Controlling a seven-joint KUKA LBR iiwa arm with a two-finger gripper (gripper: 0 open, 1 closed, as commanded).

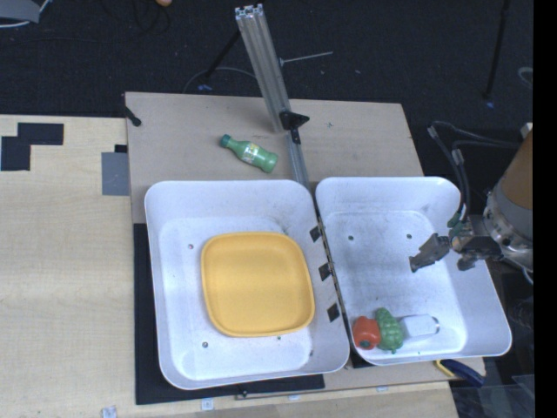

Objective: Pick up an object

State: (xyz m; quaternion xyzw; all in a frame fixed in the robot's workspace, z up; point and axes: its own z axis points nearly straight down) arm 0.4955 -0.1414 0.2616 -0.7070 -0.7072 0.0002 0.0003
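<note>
On the table (365, 129) two shallow white bins sit side by side. The left bin (174, 207) holds one yellow plate (257, 283), lying flat near its middle. The right bin (392, 198) holds a small cluster at its near edge: one red piece (366, 332), one green piece (391, 330) touching it on the right, and one pale, whitish object (421, 326) just beside that; at this size their exact kinds are hard to make out, though the red and green look like toy vegetables.

The gripper (444, 252) hangs over the right side of the right bin, its two dark fingers spread apart with nothing between them. The cluster lies nearer than the gripper and to its left, clearly apart from it.

Outside the bins, one green bottle (249, 153) lies on its side on the table, beyond the left bin.
</note>
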